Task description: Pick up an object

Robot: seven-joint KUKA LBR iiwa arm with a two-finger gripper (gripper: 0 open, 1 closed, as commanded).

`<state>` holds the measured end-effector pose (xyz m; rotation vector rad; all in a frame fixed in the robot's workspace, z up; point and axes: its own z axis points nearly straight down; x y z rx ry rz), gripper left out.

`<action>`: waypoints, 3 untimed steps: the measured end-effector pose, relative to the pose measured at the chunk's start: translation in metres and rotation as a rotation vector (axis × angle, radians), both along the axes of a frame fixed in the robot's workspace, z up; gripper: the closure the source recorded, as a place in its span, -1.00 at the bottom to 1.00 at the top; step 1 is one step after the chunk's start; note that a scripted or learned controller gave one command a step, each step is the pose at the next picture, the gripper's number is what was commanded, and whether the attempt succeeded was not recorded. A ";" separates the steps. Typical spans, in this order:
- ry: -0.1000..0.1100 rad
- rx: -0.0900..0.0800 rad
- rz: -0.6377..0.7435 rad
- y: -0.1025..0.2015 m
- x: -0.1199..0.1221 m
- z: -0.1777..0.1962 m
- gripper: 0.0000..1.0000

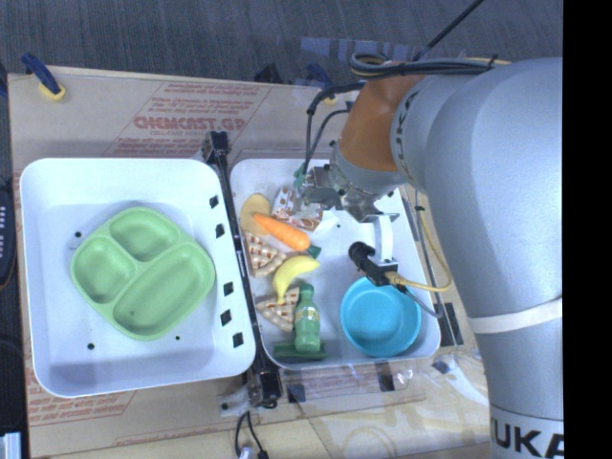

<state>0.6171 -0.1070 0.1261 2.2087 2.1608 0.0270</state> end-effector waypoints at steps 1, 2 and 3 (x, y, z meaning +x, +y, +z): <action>0.049 0.035 -0.460 0.040 -0.013 0.067 1.00; 0.052 0.035 -0.460 0.040 -0.013 0.066 -1.00; 0.048 0.032 -0.423 0.014 -0.037 -0.034 -1.00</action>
